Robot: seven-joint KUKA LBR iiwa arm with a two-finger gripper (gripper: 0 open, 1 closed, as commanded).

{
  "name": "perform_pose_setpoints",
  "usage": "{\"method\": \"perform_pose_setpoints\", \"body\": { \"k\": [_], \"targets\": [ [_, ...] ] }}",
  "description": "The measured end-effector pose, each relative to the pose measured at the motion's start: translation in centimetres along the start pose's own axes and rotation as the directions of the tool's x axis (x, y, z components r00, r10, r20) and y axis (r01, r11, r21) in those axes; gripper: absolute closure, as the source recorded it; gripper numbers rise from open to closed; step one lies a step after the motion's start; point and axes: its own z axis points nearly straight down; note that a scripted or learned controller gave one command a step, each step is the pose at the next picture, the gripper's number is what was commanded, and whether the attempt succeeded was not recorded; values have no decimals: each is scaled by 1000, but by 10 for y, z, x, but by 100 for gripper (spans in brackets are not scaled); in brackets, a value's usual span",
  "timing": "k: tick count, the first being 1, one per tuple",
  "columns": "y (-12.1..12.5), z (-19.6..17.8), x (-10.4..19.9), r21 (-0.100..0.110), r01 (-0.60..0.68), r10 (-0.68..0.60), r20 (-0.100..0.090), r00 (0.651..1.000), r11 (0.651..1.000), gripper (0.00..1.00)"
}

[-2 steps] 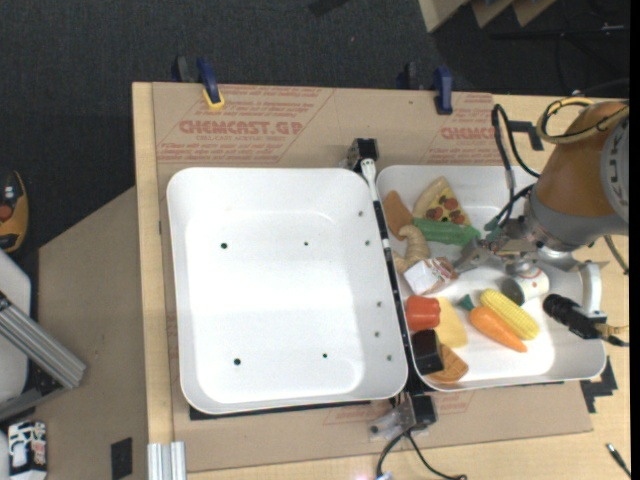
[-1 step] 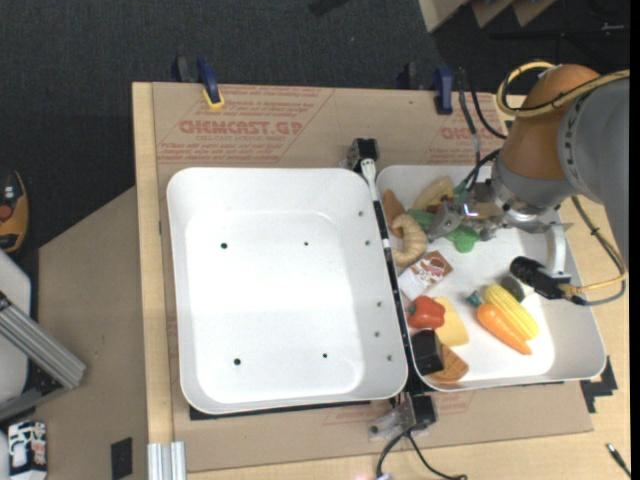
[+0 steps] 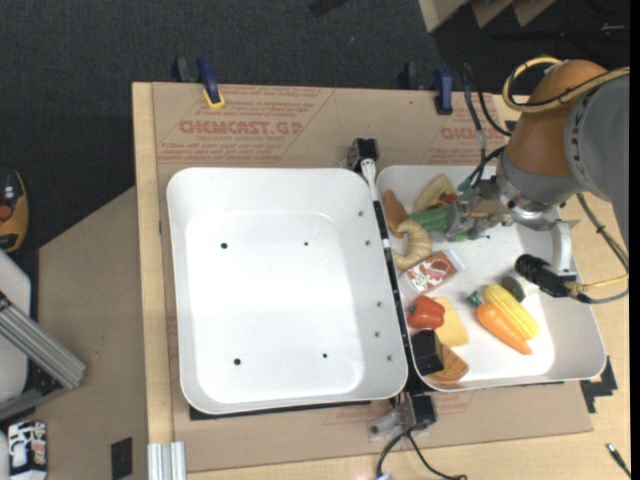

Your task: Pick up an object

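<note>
Left bin [image 3: 270,288] is bare; toys crowd the right bin [image 3: 575,353], w/ a croissant [image 3: 412,238] at its upper left. The pincer [image 3: 468,218] sits just right of it, approx. over a green piece [image 3: 440,218]. Can't tell the pincer's state, too blurred.

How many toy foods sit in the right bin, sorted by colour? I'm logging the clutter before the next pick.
Some pieces overlap, so this is a best count in the right bin.
Red: 1, the pepper
Orange: 1, the carrot
Yellow: 2, the corn and the cheese block
Tan or brown: 3
Green: 1
Black: 1
Red and white packet: 1
Total: 10
</note>
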Motion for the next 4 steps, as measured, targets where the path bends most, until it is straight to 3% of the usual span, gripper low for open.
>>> {"method": "perform_pose_setpoints", "body": {
  "k": [1,2,3,4],
  "targets": [
    [43,12,28,34,2,-2,4,1000,999,100],
    [39,11,38,23,-4,3,4,1000,1000,100],
    [50,-97,118,-10,7,-7,-4,1000,1000,100],
    [47,-89,184,2,5,-5,-3,1000,1000,100]
  ]
}}
